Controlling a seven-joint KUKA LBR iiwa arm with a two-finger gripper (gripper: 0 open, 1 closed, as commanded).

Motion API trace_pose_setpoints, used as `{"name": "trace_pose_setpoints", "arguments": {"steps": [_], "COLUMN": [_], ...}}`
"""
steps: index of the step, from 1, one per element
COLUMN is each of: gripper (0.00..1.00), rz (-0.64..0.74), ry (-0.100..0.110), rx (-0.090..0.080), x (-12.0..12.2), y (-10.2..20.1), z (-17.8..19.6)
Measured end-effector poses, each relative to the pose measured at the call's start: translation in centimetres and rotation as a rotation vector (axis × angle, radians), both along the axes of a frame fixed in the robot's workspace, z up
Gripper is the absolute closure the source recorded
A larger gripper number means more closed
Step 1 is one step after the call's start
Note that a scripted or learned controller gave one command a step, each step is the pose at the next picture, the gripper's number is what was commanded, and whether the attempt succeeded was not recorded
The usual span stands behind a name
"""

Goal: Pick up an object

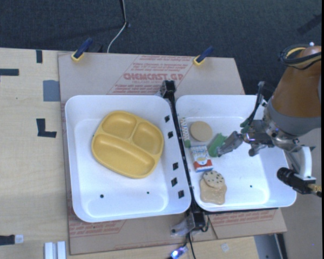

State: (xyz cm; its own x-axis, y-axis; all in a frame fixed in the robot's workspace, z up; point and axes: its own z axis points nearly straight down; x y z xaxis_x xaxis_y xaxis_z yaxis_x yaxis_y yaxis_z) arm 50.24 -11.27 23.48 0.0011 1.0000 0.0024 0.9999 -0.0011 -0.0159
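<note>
We see two white bins side by side on a brown board that lies on the surface [21,144]. The left bin [78,198] holds a yellow tray [128,143] with three parts. The tray lies flat near the middle of that bin.

The right bin [259,196] holds a few small things, all close to its left wall. A round tan cookie [201,130] sits near the top. Just below it is a small white box with red and blue on it [200,157]. Lower down is a chocolate chip cookie [213,179], resting on a tan piece [213,194] near the bottom edge. A green thing [216,143] lies just right of the round cookie.

The arm [297,99] comes in from the right, over the right bin. Its end effector [227,146] points left and sits right at the green thing. We cannot tell if it is open or closed, or if it has hold of the green thing.
</note>
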Motion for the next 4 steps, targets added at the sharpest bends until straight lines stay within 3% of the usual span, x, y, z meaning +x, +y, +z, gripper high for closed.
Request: {"name": "trace_pose_setpoints", "arguments": {"steps": [1, 4], "gripper": [0.00, 0.00], "rz": [0.003, 0.002], "ry": [-0.010, -0.008], "rx": [-0.002, -0.001], "x": [0.2, -0.8], "y": [0.0, -0.6], "z": [0.4, -15.0]}}
